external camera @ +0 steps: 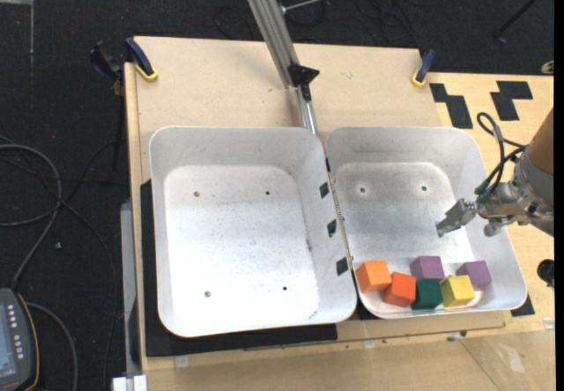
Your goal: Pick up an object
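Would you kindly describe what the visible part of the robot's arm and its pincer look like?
The arm enters from the right edge as a grey, rounded body, with a thin dark cable looping above it. The pincer is a small grey metallic assembly ending in a narrow tip.

1. Arm (539, 171): enters at the right edge, grey, little of it in frame.
2. Wrist (515, 202): cabled, angled down and leftward.
3. Gripper (455, 218): points left, low; nothing seen held.

Six small blocks (426, 283), orange, red, green, yellow and two purple, clustered at the right bin's (397, 147) near edge
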`<state>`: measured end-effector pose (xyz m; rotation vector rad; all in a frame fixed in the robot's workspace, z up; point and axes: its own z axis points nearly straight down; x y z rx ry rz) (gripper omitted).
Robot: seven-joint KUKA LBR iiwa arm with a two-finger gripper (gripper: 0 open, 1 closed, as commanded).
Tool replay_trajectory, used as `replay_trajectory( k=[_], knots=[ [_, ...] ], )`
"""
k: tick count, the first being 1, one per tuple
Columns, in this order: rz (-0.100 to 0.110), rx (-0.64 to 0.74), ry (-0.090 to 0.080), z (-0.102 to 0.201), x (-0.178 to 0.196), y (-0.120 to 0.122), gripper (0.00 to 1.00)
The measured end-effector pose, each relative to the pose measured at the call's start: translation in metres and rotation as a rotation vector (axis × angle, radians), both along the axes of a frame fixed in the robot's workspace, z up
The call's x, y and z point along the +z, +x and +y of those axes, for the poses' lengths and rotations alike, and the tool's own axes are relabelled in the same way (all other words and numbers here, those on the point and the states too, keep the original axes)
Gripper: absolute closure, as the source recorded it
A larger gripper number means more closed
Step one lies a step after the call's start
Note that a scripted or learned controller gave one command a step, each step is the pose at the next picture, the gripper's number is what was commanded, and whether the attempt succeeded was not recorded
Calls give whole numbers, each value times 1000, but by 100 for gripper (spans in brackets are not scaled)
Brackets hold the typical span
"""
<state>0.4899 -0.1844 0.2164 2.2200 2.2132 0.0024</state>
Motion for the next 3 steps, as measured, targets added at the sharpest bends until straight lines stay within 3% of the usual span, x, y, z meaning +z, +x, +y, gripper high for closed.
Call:
replay_trajectory(
  k=[1, 2, 3],
  knots=[
    [0, 0, 5, -1, -116, 2, 0],
    [4, 2, 3, -2, -106, 0, 0],
    [-8, 2, 4, -11, -116, 5, 0]
  ],
)
